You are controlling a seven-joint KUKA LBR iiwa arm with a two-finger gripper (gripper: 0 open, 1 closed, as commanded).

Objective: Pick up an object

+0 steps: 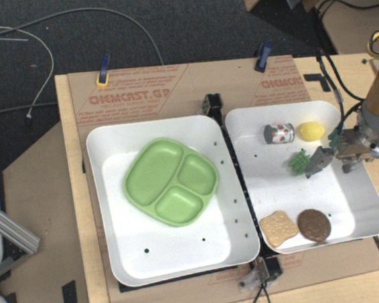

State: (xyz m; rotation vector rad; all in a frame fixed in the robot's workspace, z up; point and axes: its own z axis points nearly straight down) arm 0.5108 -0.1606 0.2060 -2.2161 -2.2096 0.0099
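Camera view: the claw (319,159) is seen low in the right bin (365,220), with the small green leafy object (300,163) lying just at its 9 o'clock, touching or nearly so. Whether the claw is open or closed cannot be told, and nothing is seen gripped. The object looks bushy, irregular and dark green, with no clear long axis.

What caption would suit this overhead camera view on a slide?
Robot hand beside a green toy in the right bin; green divided plate in the left bin.
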